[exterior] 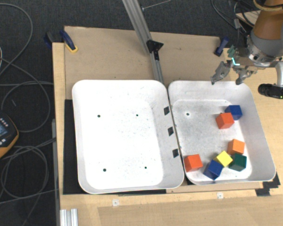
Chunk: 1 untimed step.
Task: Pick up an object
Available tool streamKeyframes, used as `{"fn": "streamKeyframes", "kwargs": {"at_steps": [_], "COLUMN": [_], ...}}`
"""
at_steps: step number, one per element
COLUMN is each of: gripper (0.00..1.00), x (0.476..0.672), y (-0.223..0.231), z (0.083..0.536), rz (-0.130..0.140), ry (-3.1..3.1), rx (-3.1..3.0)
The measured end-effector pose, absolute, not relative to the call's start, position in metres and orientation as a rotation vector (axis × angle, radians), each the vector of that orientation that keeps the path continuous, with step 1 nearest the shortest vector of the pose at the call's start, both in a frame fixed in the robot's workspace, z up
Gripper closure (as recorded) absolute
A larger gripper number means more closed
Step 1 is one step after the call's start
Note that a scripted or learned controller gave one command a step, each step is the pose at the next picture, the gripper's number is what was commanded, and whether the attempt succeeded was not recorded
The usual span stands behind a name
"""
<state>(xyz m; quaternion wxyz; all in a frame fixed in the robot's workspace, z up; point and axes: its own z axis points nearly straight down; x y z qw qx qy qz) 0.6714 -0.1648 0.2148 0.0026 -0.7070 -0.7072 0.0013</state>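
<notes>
Orange and red are the colours seen most among the small cubes in the right bin (259, 126). Nearest to the gripper (226, 78), a little below it, lie a blue cube (234, 111) and a red-orange cube (224, 120), which touch each other at one corner. Further below the gripper, near the front rim of the bin, is a group: an orange cube (236, 146), a yellow cube (224, 158), a green cube (238, 162) and a dark blue cube (212, 169), all close together. Another orange cube (193, 162) sits just beside this group, on the side away from the arm. All cubes look alike in size, with plain matt faces.

The gripper hangs above the far rim of the right bin, with its two fingers spread apart and nothing between them. The left bin (85, 126) is well apart from the gripper, on the side away from the arm.
</notes>
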Motion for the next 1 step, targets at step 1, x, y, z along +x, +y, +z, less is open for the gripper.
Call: {"fn": "streamKeyframes", "kwargs": {"at_steps": [1], "gripper": [0.0], "x": [0.6724], "y": [-0.1646], "z": [0.218], "rz": [0.001], "ry": [-2.223], "rx": [-2.219]}}
